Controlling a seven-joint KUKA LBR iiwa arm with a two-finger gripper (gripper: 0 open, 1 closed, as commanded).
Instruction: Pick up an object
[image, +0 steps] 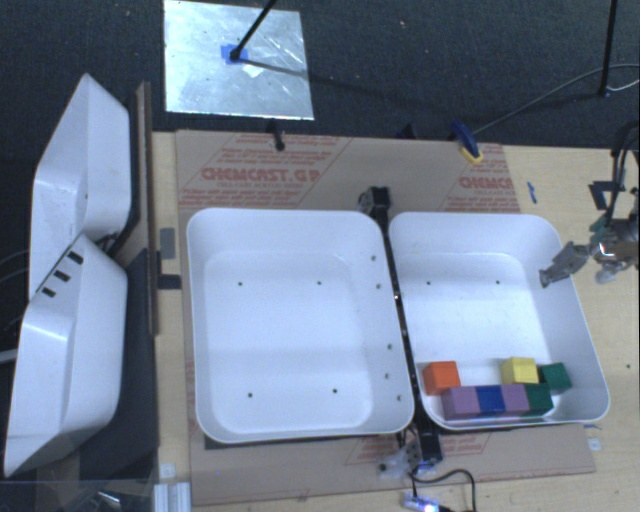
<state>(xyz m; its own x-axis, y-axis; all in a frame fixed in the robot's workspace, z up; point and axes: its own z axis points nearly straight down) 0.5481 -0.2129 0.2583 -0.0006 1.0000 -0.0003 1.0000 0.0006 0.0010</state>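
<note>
Pincer (562, 262) over right bin (470, 250) rim, opening unclear, touching no blocks (495, 388).

blocks (495, 390) clustered, right bin (470, 270) near edge | left bin (290, 250) beside, apparently touching

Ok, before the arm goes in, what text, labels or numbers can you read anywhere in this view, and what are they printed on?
"CHEMCAST GP": red print on the brown paper-faced sheet under the two white bins, behind the left one; the last letters are uncertain.
"CHEMC...": the same red print on that sheet behind the right white bin, slanted and cut off.
Smaller red lines above and below both logos: too blurred to read.
The coloured blocks carry no visible text.
</note>
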